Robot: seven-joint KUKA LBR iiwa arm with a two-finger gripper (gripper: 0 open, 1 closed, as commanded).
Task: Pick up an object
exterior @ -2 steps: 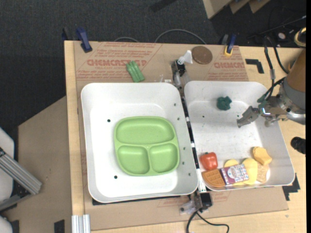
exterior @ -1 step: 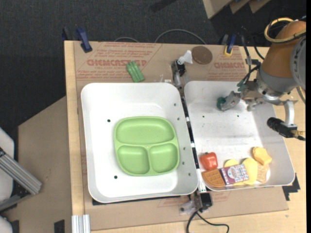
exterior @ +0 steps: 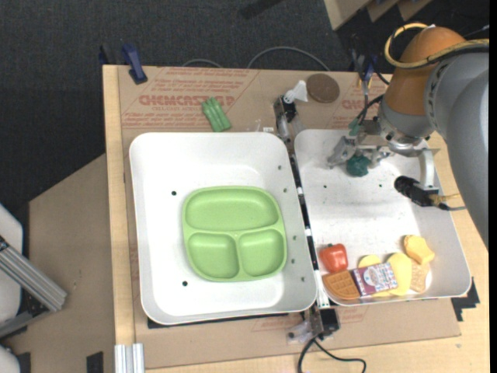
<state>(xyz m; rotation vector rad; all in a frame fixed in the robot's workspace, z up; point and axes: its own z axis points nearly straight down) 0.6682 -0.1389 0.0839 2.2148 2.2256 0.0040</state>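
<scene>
My gripper (exterior: 359,155) is low over the far part of the right bin (exterior: 365,216), reaching in from the right. A small dark teal object (exterior: 358,165) lies right under it, touching or nearly touching it; I cannot tell whether it is gripped. At the bin's near edge lie a red toy vegetable (exterior: 334,256), an orange cracker-like piece (exterior: 342,285), a small printed packet (exterior: 378,277) and yellow food pieces (exterior: 417,249).
The left bin (exterior: 155,177) holds a green divided plate (exterior: 233,233). Outside the bins, on the cardboard at the back, lie a green item (exterior: 217,115) and a brown disc (exterior: 322,88). A blue clamp (exterior: 136,64) sits at the far left corner.
</scene>
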